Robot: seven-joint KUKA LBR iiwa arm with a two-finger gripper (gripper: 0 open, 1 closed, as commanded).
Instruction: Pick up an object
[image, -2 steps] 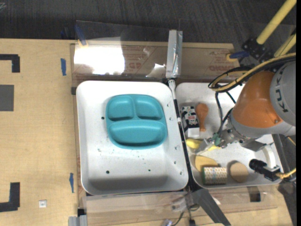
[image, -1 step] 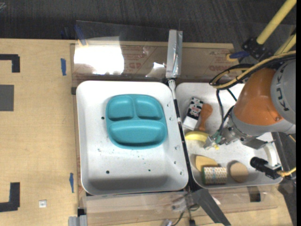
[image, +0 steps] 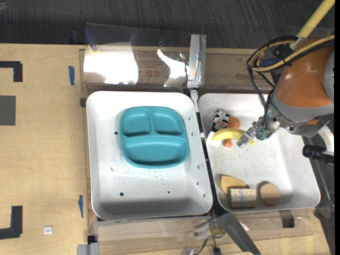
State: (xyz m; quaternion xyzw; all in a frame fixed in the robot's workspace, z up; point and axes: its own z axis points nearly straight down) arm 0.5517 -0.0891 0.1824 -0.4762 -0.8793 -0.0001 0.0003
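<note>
Nearest to the camera, in the front part of the right bin (image: 297,190), I see a group of three things lying together: a tan wedge (image: 231,183), a small roll with a green pattern (image: 243,196) touching it, and a brown round piece (image: 269,193) just beside the roll. They are well apart from my pincer (image: 248,137). Farther back in the same bin, the yellow banana (image: 226,135) lies near the wall that this bin shares with the left bin (image: 101,142), and my pincer hangs just beside the banana's end, low over the bin floor. I cannot tell from here whether it is open or closed, and I do not see any object held in it. Behind the banana, closer to the far wall of the right bin, there is a small black-and-white toy (image: 220,120) with an orange piece (image: 233,122) next to it. To the side of the right bin, the left bin carries only a teal divided plate (image: 154,136). My judgement is that the task is not yet done: every object rests on the bin floor, so the grasp and the lift are both left, and the banana looks like the nearest candidate.
</note>
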